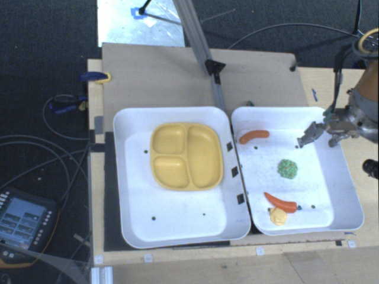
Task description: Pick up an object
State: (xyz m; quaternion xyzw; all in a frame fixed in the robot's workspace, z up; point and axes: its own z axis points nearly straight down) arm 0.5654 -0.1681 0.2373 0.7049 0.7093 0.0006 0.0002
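Two shallow white bins with rounded corners and smooth, matte floors are set side by side on the bench. In the left bin (133,218) a yellow plastic tray (186,156) is laid, square with softened corners and divided into three compartments. In the right bin (340,200) four small items are scattered: a smooth orange-brown sausage (254,136), slightly curved, near the upper left corner; a knobbly green cluster of peas (288,169) near the middle; a glossy red-orange chilli (280,203), tapered, lower down; and a small pale yellow lump (278,217) just below the chilli, seemingly touching it. The grey arm is extended in from the right, and the gripper (308,137) is held over the upper right part of the right bin, its dark fingers angled down and to the left. Nothing is seen between the fingers; whether they are parted or closed cannot be told. The gripper is set well apart from every item. Bare white floor is left between the sausage, the peas and the bin's right wall.
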